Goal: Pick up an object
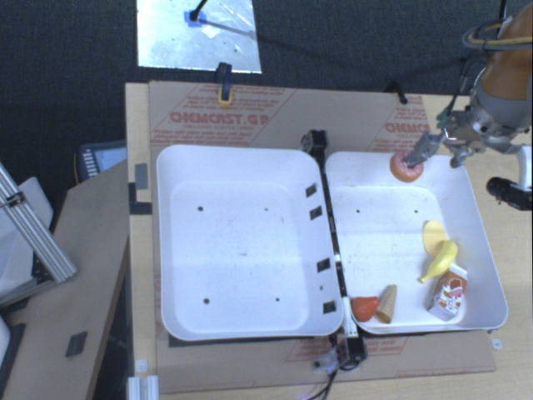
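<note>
your table (208,107) carries two white bins; the right bin (487,248) is your landmark. at its far rim, the end effector (420,152) touches a pink donut (405,168); you cannot tell its grip. a banana (440,261) lies by its right wall.

- The gripper (429,147) hung over the right bin's (479,215) rim at about one o'clock, jaws closed around a pink ring (405,168).
- At four o'clock lay a banana (440,261) and a small carton (448,296).
- At six o'clock sat a cone (386,303) beside a red piece (363,308).
- The left bin (179,173) sat alongside.
</note>
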Controlling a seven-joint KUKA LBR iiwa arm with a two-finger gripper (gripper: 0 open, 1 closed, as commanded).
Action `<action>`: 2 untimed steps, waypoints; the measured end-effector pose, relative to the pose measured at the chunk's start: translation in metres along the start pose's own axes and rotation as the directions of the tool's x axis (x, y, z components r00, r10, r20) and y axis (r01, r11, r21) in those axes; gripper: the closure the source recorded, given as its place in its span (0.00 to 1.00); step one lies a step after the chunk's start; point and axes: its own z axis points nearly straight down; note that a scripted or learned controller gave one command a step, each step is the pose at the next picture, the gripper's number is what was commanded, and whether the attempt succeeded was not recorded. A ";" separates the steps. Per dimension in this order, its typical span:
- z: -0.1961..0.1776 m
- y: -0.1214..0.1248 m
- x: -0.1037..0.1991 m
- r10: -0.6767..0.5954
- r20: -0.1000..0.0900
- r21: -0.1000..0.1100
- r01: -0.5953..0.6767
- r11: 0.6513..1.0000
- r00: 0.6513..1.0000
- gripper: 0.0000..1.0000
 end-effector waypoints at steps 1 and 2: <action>-0.011 0.001 0.000 -0.003 0.001 -0.004 0.003 1.000 1.000 1.00; 0.105 0.009 -0.032 0.004 -0.001 0.008 -0.004 1.000 1.000 1.00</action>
